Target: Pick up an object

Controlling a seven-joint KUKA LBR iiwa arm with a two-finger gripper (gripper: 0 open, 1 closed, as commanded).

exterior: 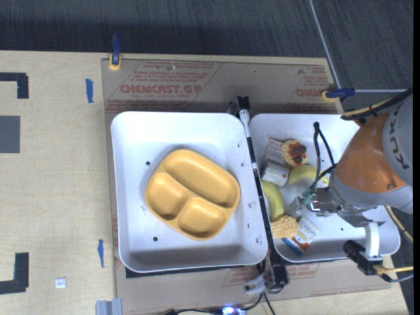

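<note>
End effector [308, 204] is lowered into the right shallow white bin [387, 241]; whether it is spread or closed cannot be told; a yellow plastic banana [275, 199] lies just left of it; a three-compartment yellow plastic tray [191, 192] is seen well to its left in the left white bin [131, 176].

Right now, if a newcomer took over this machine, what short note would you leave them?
Gripper: low in the right bin, over the clutter; whether it grips anything cannot be told.
Things: banana, waffle-textured piece, small packets beside it. Yellow three-part tray lies in the left bin.
Done: the reach down.
Left: confirm a grasp, lift something out.
</note>
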